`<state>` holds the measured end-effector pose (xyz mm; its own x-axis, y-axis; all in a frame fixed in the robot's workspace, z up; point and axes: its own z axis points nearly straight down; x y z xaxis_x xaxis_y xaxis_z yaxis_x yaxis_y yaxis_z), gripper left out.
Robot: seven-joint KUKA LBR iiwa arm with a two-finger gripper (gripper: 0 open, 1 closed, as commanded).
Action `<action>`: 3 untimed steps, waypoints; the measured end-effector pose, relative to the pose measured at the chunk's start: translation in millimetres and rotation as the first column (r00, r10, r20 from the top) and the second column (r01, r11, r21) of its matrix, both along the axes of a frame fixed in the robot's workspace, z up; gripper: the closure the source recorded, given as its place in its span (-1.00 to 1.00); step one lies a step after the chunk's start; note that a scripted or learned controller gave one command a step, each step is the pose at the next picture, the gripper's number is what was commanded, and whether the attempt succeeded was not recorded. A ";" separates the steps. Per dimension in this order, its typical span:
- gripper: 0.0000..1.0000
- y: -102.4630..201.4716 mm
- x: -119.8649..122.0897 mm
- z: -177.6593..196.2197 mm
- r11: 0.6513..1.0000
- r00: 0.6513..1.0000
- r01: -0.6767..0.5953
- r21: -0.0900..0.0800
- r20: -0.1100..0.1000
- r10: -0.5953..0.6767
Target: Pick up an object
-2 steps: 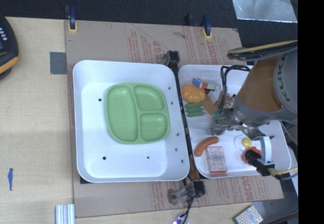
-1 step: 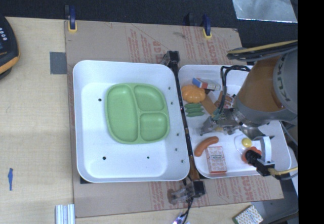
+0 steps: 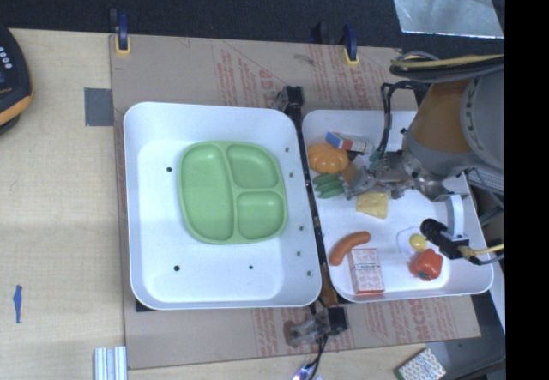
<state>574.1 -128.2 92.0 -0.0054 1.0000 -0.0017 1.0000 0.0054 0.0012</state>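
Observation:
The right bin [image 3: 463,284] holds several toy foods. An orange fruit [image 3: 328,157] lies at its far left, with a green pod [image 3: 328,187] just in front of it. A yellow cheese wedge [image 3: 373,205] rests near the middle. My gripper [image 3: 371,178] hangs low over the bin between the orange fruit and the cheese wedge, just above the wedge's top edge. Nearer the front lie a sausage [image 3: 349,247], a red and white box [image 3: 366,272], a red tomato [image 3: 426,264] and a small yellow piece [image 3: 418,242].
The left bin [image 3: 150,275] bears a green divided plate [image 3: 232,191]. A small red and blue item [image 3: 340,141] lies at the right bin's back edge. The arm's grey and orange body [image 3: 450,125] covers the right bin's back right corner. A black device [image 3: 10,74] sits at far left.

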 end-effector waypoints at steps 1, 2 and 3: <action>1.00 -0.3 0.1 12.8 1.000 1.000 -0.003 0.000 0.001 0.003; 1.00 8.6 -23.0 70.2 1.000 1.000 0.001 0.001 0.002 -0.001; -1.00 8.6 -23.7 67.1 1.000 1.000 0.000 0.002 -0.003 0.000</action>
